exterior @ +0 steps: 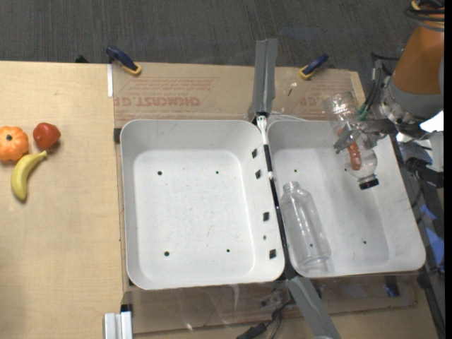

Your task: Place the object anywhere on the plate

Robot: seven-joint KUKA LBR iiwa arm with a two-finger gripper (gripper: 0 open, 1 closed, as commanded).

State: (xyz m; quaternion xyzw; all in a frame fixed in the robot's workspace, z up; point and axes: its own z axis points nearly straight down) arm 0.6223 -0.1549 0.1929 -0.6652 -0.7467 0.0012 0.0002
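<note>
Bottles are the likely objects: one clear plastic bottle (306,226) lies on its side at the lower left of the right bin (395,253), and a second small bottle (351,141), clear with reddish contents and a dark cap, hangs tilted at the gripper (360,129) in the upper right of the frame. Whether the gripper truly pinches it cannot be told. Both look light, smooth and slippery, thin walls likely to flex; a hold across the body seems safest. No plate can be made out on the worktop (56,260)
</note>
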